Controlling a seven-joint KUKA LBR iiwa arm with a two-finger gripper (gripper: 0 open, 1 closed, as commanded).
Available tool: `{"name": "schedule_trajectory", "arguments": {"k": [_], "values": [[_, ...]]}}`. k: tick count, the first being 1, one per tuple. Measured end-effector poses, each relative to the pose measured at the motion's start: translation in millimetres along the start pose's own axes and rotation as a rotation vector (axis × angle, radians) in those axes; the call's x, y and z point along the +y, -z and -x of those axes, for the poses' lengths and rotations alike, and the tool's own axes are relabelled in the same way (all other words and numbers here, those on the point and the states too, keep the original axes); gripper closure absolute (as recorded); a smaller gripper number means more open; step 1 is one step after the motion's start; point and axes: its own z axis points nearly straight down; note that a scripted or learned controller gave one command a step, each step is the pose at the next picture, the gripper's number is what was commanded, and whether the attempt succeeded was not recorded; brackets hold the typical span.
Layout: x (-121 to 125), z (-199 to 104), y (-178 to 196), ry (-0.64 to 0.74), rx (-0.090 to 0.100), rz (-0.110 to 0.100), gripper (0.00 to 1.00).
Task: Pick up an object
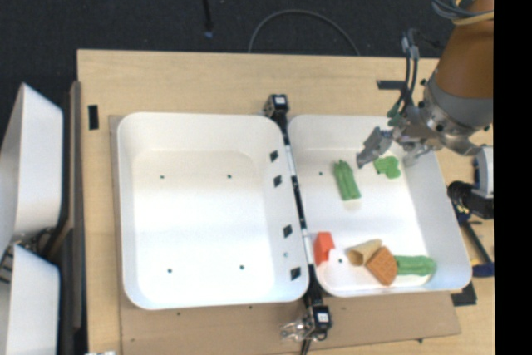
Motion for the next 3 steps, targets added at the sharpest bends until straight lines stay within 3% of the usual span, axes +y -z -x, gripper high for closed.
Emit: {"name": "schedule_trajectory", "arguments": {"k": [1,2,3], "values": [[23.1,3.2,-123.1,-0.002,0.001,-0.009,0.0],[72.9,71.5,-167.5,-0.003,0.0,0.011,0.0],[59.4,-17.8,-166.5,0.005,0.0,0.008,0.0]]}}
